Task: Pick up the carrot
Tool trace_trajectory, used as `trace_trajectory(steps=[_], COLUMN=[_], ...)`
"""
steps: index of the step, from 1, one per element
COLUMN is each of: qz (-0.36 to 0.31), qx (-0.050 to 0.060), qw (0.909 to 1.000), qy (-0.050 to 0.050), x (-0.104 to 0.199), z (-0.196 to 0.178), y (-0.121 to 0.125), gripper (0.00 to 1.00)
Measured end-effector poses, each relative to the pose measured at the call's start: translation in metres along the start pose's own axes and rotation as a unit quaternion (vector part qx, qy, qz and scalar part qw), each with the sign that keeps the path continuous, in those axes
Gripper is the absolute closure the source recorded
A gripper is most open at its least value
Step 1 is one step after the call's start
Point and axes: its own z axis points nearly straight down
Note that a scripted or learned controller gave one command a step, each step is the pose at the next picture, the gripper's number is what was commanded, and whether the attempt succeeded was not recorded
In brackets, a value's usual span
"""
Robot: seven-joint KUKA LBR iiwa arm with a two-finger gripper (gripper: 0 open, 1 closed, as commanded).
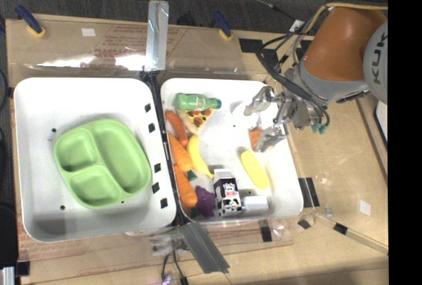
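Long orange plastic toy carrot [183, 175]: probably light, rigid, smooth; grip mid-length across its width. Hand [265, 120]: fingers apart, holding nothing.

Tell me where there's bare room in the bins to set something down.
Free: the left bin floor around the green tray, and the right bin's middle between banana and claw. Crowded: the right bin's left wall, with carrot and bottle.

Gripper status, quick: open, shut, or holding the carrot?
Gripper: open, fingers spread, holding nothing, over the right side of the right bin. The carrot lies along that bin's left wall.
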Motion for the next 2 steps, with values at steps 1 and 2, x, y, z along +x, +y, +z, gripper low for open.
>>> trace_trajectory(steps=[1, 2], qz=[0.244, -0.03], qx=[0.0, -0.001], qw=[0.9697, 0.9996], qy=[-0.001, 0.001], x=[-0.023, 0.041], z=[-0.039, 0.062], y=[0.013, -0.005], gripper=[0.0, 0.0])
